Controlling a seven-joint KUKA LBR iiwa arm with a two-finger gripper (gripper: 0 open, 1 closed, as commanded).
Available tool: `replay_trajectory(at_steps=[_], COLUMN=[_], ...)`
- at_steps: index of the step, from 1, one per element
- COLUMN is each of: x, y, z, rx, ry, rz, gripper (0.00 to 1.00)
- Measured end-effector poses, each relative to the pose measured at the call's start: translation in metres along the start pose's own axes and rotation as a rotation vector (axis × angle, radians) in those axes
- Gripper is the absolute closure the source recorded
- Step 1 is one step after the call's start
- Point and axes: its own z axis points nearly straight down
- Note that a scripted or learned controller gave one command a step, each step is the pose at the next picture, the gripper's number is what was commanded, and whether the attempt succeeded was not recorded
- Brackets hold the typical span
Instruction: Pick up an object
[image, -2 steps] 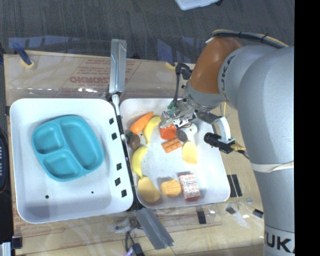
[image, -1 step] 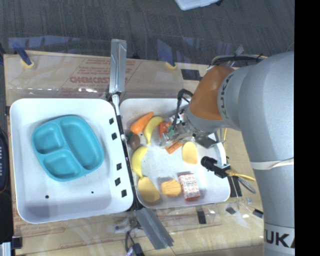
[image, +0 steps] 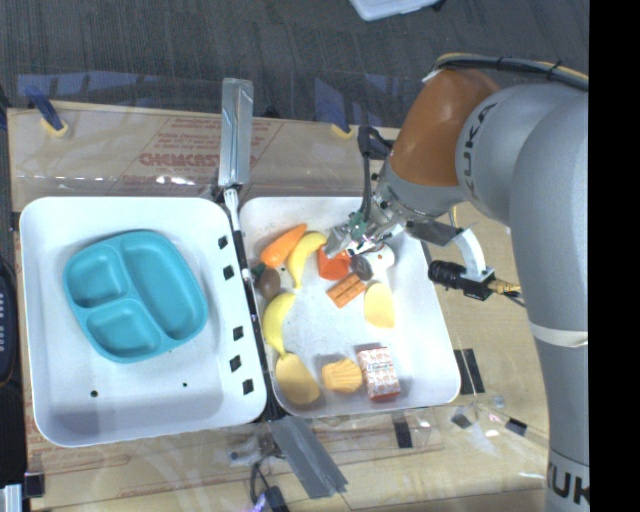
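Down in the right bin (image: 440, 340), the gripper (image: 352, 240) sits over a red-orange toy (image: 333, 264) beside a banana (image: 303, 256); whether its jaws are open or closed, I cannot tell.

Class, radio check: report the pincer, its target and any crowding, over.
Pincer low in right white bin. Over red-orange toy piece. Yellow banana, orange carrot crowd close.

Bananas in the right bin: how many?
2. One yellow plastic banana lies near the bin's top left beside the orange carrot; the other yellow plastic banana lies along the left wall below it. The gripper may hide more.
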Motion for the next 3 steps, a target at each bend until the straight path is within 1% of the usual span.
replay_trajectory(at_steps=[1,2,3], x=[0.013,0.011,0.012], y=[0.05,0.052,0.052], z=[0.063,0.051,0.051], rx=[0.008,0.003,0.004], ry=[0.006,0.001,0.001], rz=[0.067,0.062,0.061], gripper=[0.0,1.0,0.0])
